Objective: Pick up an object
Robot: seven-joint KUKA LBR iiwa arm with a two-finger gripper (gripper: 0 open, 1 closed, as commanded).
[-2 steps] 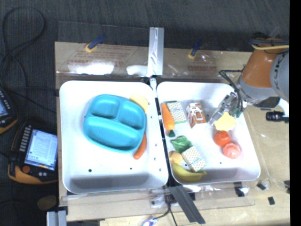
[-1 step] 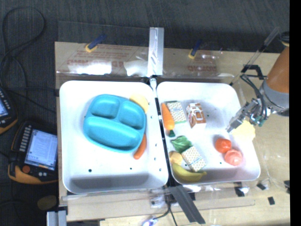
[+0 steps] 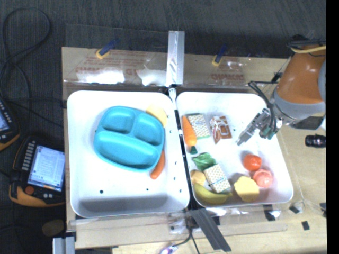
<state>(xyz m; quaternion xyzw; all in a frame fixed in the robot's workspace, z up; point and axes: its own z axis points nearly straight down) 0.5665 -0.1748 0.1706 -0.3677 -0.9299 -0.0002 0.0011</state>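
Dark grey carpet [image 3: 159, 9] covers the floor from nine o'clock round through twelve to three. A black cable [image 3: 21, 25] loops across it at ten o'clock. The bench [image 3: 122, 62] is pale wood, with a clear plastic sheet [image 3: 106, 70] along its far edge held by two blue and yellow clips [image 3: 106, 48]. An upright metal strip [image 3: 176, 57] stands at twelve o'clock. At eight o'clock a handheld control pendant [image 3: 39, 171] with a lit screen lies on the floor. The light is even and soft.
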